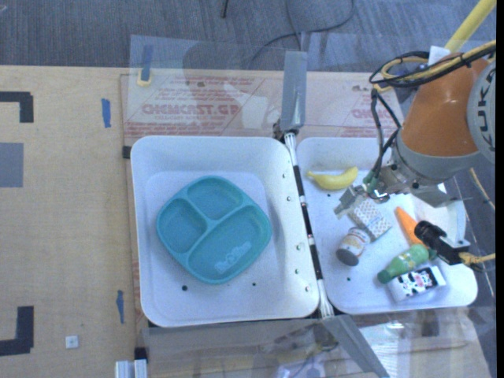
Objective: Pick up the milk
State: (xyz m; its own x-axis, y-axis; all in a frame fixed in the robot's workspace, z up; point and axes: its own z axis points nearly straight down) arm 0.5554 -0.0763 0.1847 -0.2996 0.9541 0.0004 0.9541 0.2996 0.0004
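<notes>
The milk (pixel 417 282), a black-and-white carton, lies at five o'clock in the right bin (pixel 465 294), touching a green bottle (pixel 405 263). At eleven o'clock from it, the hand (pixel 370 191) hovers over a checkered box (pixel 370 217); whether its grip is open I cannot tell.

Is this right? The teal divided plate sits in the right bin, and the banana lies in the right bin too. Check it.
Not quite. The camera view shows the teal divided plate in the left bin, not the right. The banana does lie in the right bin.

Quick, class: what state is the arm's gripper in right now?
Two-finger gripper: it hangs over the right white bin, above the small patterned carton; open, shut or holding cannot be told.
</notes>
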